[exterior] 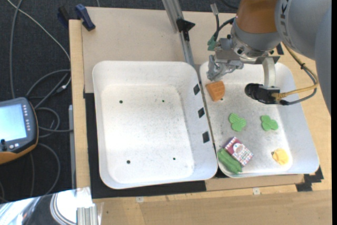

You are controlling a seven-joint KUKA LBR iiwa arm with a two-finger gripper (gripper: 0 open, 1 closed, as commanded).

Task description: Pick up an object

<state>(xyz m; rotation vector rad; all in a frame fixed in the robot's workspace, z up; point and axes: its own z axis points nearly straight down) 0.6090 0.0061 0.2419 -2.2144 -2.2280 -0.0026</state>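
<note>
Orange block (216, 90) sits near the top left corner of the right bin (303, 129), with the gripper (217, 72) directly above it; whether the block is touched or how the claw stands, I cannot tell. Two green pieces (238, 123) (269, 123), a yellow piece (280, 156) and a patterned packet (238, 150) lie lower in the same bin.

the left bin (142, 124) has lots of open room. in the right bin (303, 129), small toys crowd around the orange block (215, 90).
</note>
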